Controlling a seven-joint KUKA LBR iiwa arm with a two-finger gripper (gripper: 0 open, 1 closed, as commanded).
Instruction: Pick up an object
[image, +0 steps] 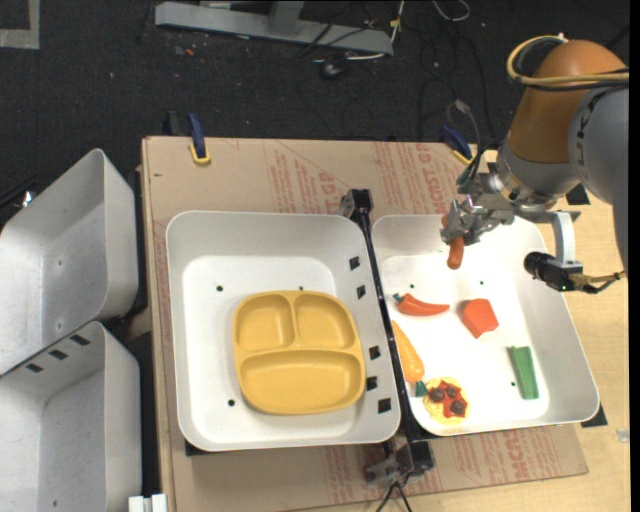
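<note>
– Gripper (462, 232) over the far-left part of the right bin (560, 330), reached in from the right. Fingers pinched on the top end of a sausage (456, 254)?

– Looks so. Clamped on the upper tip, with the rest hanging nearly upright below. Probably gripped at the end because only that end stood proud for two narrow fingers to close on.

– Look of the sausage?

– Small, short, round-ended, orange-red, smooth and likely plastic. Light enough for a tip pinch, though prone to swing or slip from so little purchase.

– Clear of the bin floor?

– Hard to say from above at a slant. Well apart from the other pieces, at least.

– Those being?

– Red chili (424, 307) and orange block (479, 317) side by side mid-bin, carrot (408, 350) along the left wall, green block (522, 371) toward the right, a pizza-like piece (446, 398) at the near edge. Scattered loosely, probably so each can be taken singly.

– And the left bin (200, 260)?

– Holding a yellow tray (298, 352), three compartments, lying flat in the middle, nothing in them.

– Task standing?

– Pick apparently made; needs a steady lift to count.
</note>
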